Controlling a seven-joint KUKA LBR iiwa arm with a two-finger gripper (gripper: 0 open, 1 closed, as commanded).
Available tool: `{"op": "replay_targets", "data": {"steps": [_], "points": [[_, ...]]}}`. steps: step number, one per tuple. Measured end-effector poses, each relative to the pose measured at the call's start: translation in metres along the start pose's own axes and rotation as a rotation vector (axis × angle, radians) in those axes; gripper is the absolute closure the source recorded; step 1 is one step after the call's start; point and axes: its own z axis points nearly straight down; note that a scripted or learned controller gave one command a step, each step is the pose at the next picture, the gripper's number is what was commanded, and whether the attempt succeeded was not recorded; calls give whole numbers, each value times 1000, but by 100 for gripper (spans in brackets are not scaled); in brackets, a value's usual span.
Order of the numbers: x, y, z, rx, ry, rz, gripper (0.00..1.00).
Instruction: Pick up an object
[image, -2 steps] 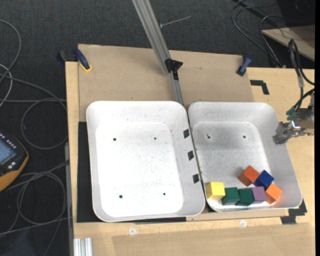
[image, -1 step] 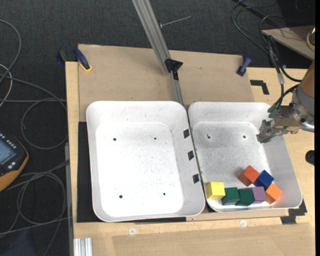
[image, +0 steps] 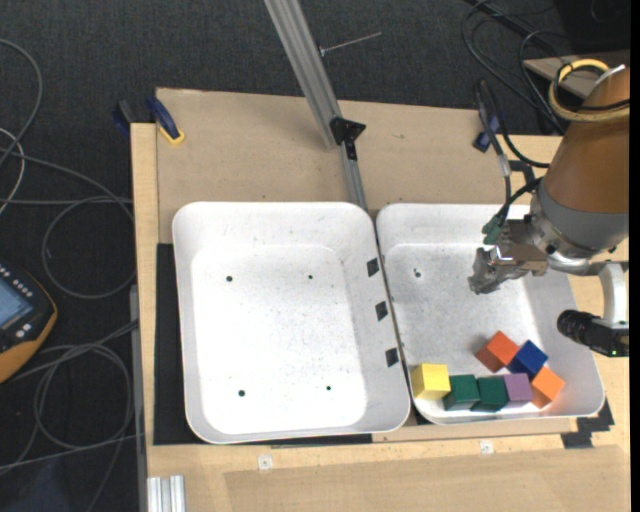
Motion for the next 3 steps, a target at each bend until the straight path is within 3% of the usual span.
{"op": "replay_targets", "data": {"steps": [2,3], "points": [[114,-3,23,2,0,2,100],[166,-10,12,-4,0,0,100]]}}
